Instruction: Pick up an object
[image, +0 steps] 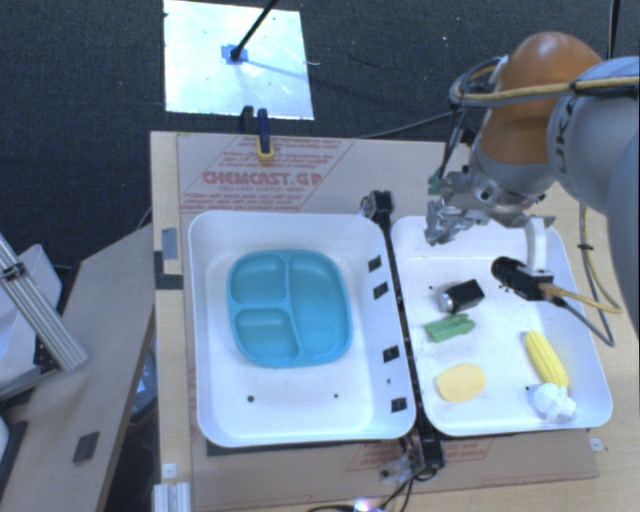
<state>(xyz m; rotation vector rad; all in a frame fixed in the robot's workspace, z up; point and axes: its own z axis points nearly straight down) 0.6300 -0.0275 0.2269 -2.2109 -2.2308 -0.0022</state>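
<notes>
A tangle of wires (415, 462) sits at the near table (120, 290) edge, just below the seam between the two white bins; behind them a board reads "CHEMCAST GP" (262, 180) in red. The left bin (205, 400) holds a blue divided plate (290, 307); the right bin (590, 395) holds a black cylinder (460, 296), green pod (449, 327), yellow disc (460, 382), corn cob (546, 358) and white lump (553, 401). The end effector (440, 232) hovers over the right bin's far left corner, apart from every object, and whether it is open or closed cannot be told.

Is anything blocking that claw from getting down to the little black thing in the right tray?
Nothing visible does. The gripper hangs over the far end of the right bin, and the black object lies nearer the camera on bare white floor. The green piece sits just beyond it, not between.
</notes>
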